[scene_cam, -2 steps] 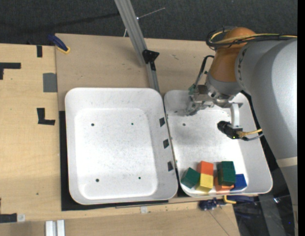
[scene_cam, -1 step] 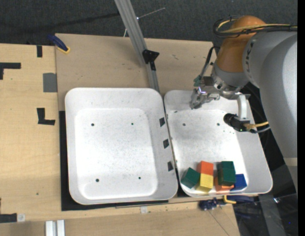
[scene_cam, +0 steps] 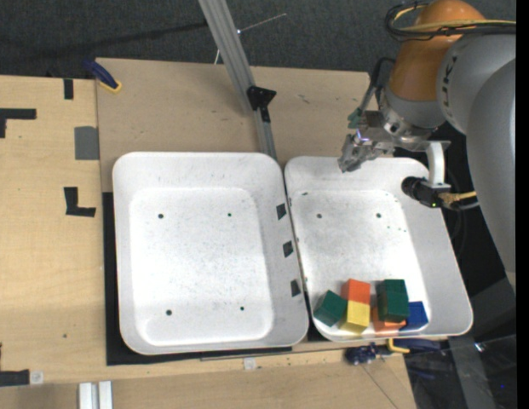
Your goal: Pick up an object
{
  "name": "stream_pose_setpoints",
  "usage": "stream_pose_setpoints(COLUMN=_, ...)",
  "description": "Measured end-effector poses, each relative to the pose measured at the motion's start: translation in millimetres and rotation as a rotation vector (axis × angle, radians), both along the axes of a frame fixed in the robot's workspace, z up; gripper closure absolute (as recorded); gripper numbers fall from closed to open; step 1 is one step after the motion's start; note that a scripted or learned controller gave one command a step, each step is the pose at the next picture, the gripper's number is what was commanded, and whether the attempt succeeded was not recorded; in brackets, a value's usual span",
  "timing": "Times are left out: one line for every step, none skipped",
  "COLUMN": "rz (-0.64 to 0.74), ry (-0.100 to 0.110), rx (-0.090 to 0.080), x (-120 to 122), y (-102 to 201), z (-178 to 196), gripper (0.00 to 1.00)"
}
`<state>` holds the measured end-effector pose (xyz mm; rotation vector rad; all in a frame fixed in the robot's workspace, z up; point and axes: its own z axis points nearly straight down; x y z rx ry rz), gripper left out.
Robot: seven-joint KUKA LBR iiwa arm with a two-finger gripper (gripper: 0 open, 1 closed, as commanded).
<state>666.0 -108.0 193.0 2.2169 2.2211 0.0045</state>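
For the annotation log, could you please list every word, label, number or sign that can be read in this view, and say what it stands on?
None: no legible text anywhere in the camera view.
The coloured blocks in the right bin have plain faces.
The left bin carries only small dark dots, no writing.
The black tape pieces on the bench are shapes, not letters.
The pincer and arm show no readable marking.

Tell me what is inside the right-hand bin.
The right bin holds a cluster of blocks at its near edge: a green block, an orange one, a yellow one, a dark green one and a blue one. Anything beneath them is hidden.
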Motion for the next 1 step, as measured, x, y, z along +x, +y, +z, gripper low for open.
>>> stream_pose_setpoints(rz=0.000, ry=0.001, rx=0.000, x=1.0, y=0.7, z=38.7, gripper=1.00)
